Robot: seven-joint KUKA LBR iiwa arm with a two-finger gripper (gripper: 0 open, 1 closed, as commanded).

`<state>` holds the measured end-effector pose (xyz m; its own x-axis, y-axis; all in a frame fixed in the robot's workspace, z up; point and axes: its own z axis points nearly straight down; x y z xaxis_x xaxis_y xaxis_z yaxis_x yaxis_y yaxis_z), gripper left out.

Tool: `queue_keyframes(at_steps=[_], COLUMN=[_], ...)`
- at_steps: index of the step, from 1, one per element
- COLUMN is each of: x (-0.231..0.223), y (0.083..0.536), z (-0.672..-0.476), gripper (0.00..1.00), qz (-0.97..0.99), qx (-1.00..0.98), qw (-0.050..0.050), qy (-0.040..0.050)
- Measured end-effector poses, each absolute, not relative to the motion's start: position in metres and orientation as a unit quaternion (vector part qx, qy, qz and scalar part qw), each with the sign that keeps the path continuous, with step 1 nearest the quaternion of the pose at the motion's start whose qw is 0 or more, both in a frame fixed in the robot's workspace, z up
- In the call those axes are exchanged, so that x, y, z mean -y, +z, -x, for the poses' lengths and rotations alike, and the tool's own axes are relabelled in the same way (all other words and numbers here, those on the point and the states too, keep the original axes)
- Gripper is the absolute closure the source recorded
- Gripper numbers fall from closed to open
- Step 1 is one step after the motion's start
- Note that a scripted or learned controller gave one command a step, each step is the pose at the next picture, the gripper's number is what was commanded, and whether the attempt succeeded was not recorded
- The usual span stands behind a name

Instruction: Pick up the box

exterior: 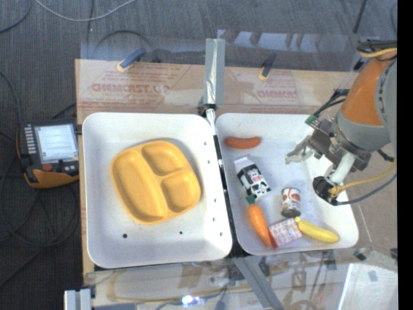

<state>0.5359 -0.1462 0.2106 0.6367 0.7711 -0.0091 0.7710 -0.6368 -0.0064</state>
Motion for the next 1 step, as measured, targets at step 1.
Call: queue_keyframes(at_steps=[1], x=[0.1244], y=[0.1042], z=[-0.4815], gripper=[0.00], qz=[0.943], qx=[0.334], qw=[0.004], qy=[0.0054])
